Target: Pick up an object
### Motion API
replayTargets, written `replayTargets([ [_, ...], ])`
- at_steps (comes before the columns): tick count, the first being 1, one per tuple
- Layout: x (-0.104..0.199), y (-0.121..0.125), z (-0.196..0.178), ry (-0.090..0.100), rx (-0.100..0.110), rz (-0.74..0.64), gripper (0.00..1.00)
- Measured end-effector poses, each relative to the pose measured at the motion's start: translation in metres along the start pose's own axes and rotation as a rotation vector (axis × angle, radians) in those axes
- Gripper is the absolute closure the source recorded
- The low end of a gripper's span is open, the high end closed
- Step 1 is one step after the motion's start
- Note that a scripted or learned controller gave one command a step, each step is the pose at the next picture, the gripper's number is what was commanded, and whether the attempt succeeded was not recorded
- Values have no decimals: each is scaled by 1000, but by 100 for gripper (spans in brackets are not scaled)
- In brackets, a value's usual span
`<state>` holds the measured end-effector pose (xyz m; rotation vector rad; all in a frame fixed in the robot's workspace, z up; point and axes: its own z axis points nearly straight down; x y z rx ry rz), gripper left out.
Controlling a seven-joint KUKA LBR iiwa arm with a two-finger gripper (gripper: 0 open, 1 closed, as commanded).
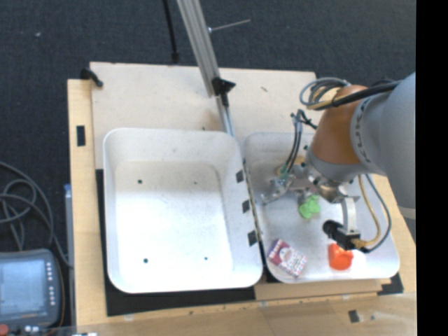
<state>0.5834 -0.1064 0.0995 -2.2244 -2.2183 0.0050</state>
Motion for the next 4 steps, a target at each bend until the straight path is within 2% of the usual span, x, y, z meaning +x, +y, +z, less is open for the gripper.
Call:
replayTargets([
  [1, 0, 2, -13, 2, -7, 7, 100],
  [3, -5, 17, -132, 1, -11, -5, 100],
  [4, -6, 17, -144, 2, -5, -8, 100],
])
